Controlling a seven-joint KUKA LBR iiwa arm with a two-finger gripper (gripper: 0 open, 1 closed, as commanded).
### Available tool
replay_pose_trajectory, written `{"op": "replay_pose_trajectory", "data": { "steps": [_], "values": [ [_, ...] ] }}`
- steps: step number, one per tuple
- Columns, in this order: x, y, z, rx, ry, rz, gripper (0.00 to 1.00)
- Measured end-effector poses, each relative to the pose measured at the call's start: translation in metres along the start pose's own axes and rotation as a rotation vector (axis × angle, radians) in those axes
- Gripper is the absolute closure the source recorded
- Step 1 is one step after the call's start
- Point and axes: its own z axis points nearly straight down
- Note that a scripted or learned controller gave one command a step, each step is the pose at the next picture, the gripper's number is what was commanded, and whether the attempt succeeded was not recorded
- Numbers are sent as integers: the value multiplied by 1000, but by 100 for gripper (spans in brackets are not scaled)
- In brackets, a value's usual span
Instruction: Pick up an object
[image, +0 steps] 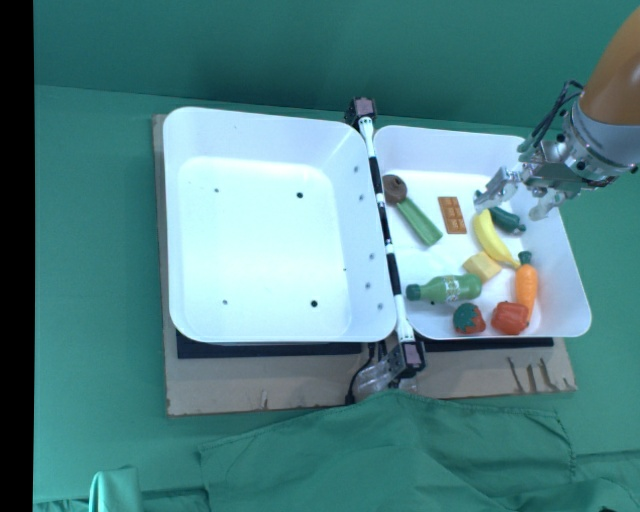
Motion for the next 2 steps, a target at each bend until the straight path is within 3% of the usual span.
{"op": "replay_pose_trajectory", "data": {
  "steps": [1,2],
  "values": [
    [0,0,0,0,0,0,0],
    [-3,-3,60,6,1,1,0]
  ]
}}
